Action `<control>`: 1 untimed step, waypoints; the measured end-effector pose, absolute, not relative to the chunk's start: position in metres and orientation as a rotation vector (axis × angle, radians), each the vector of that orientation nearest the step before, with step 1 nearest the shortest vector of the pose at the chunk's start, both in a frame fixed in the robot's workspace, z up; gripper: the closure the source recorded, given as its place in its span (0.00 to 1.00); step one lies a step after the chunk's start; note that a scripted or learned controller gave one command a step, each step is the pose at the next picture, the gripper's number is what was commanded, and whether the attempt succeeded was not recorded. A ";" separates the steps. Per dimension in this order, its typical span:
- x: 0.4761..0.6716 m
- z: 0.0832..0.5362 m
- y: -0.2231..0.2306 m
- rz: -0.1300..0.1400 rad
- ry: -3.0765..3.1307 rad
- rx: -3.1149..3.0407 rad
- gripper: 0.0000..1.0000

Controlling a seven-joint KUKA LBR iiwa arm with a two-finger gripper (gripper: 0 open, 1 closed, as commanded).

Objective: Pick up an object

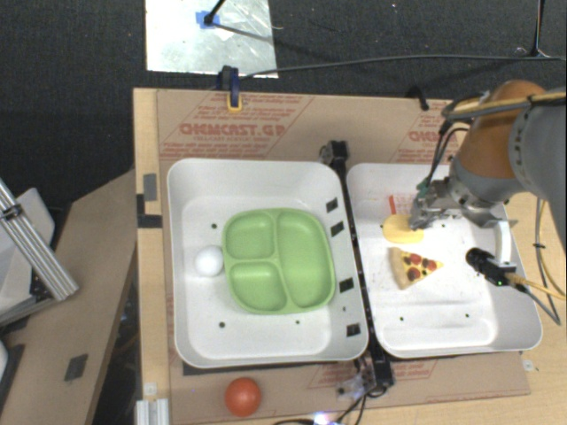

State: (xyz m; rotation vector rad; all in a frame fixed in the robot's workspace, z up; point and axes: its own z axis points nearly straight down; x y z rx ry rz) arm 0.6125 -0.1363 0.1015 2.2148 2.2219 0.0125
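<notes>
Step in hand: the grasp approach in the right bin [461, 321].

1. Position. My gripper [423, 212] was low over the bin's far half, at the right edge of the yellow piece [400, 231], touching it or just above it; the slant of the view did not settle which. I could not tell how wide the gripper stood, and nothing was visibly held.
2. Target. I judged the yellow piece to be the thing to pick. It lay flat on the bin floor, just beyond the pizza slice [415, 266] and near a small red bit [392, 204].
3. Alignment. The gripper sat off the piece's middle, toward its right. A good grasp called for centring over the piece before closing, so that it would not squirt out sideways.
4. Depth. The piece looked low and rounded. It probably needed a descent nearly to the floor, then a slow closure.
5. Clearance. The pizza slice was close; the approach should have avoided nudging it.
6. Check. Lift straight up and confirm the piece rises.
</notes>
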 end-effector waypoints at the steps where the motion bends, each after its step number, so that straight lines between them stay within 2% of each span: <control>1: 0.618 0.166 -0.135 0.008 2.222 2.211 1.00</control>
